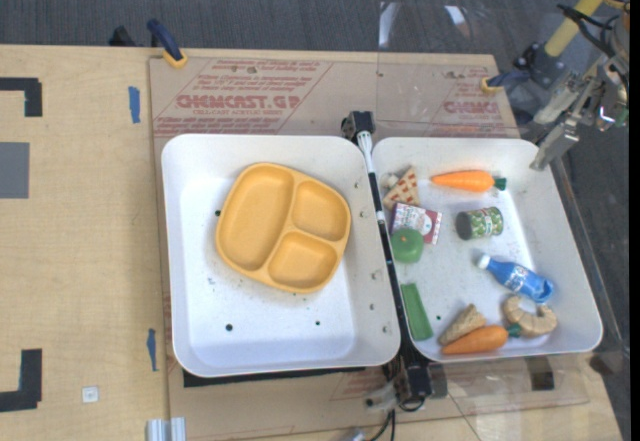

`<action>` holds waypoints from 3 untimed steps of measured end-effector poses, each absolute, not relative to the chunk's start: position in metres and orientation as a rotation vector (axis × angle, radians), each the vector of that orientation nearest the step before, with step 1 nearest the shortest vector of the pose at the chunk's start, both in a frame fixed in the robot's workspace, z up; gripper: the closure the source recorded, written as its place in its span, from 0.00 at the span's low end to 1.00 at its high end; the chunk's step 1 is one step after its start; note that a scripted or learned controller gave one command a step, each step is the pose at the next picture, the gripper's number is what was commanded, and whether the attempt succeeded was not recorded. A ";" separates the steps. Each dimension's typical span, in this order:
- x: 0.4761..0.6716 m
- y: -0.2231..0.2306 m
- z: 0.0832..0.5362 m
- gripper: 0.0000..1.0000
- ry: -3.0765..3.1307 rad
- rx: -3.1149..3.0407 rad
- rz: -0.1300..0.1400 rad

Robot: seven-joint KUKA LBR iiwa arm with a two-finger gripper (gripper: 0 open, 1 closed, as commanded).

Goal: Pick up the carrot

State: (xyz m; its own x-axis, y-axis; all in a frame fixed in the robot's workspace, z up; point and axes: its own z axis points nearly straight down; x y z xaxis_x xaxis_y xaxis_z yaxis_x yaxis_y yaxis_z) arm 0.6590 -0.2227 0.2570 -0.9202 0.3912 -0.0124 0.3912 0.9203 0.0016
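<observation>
Starting at the left, the left bin (190, 329) holds a yellow divided plate (283, 226), lying flat and tilted, apparently waiting as a drop-off spot. Next comes the right bin (575, 259), a jumble of toy food. Along its left side sit a pizza slice (402, 186), a red packet (416, 221), a green apple (407, 246) and a green stick (416, 310). Two carrots lie there: one carrot (463, 181) near the far edge, another carrot (476, 340) at the near edge, touching a wedge-shaped piece (463, 321). A small can (481, 223) and blue bottle (518, 278) rest between them. Off the bin's far right corner hangs the gripper (556, 141), carrying nothing; whether its pincer is spread or pressed together I cannot tell.
</observation>
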 end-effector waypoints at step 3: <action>0.662 -0.220 0.141 0.00 2.689 1.610 0.001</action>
